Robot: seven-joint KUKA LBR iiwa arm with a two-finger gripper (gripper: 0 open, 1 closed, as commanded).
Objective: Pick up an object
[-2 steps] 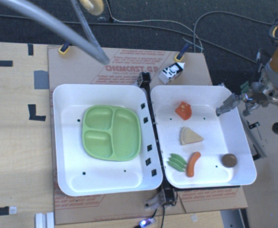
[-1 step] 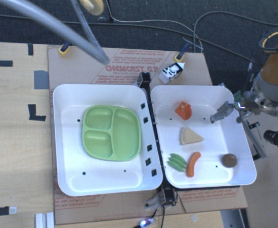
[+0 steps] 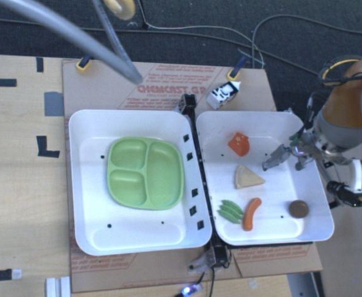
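- At the near edge of the right bin point(image 3: 262, 235), at about 5 o'clock in it, a small round brown object point(image 3: 298, 209) lies alone.
- To its 9 o'clock an orange sausage-shaped piece point(image 3: 251, 213) lies tilted, and just beside that, at the 9 o'clock side again, there is a green bean pod piece point(image 3: 231, 211). The two are near each other, but I cannot tell if they touch.
- Near the middle of the right bin lies a pale wedge, like a slice of cheese point(image 3: 248, 177).
- Farther, at 12 o'clock from the wedge and apart from it, sits a red piece with an orange top point(image 3: 239, 144).
- The hand point(image 3: 273, 160) is over the right bin at about 3 o'clock of it, with its dark tip pointing toward 8 o'clock. It is at 2 o'clock from the wedge, near it but not touching. Nothing is seen between the fingers; if they are apart or together I cannot tell.
- The grey arm with the orange band point(image 3: 341, 107) comes in from 3 o'clock.
- The left bin point(image 3: 81, 184) carries a green divided plate point(image 3: 146, 172) with three compartments, lying flat near its centre.
- Both bins stand on a brown cardboard sheet point(image 3: 168, 82) with red print, on the wooden surface point(image 3: 20, 184).
- Beyond the bins, at 12 o'clock, a small black-and-white object point(image 3: 223, 93) lies on the cardboard.
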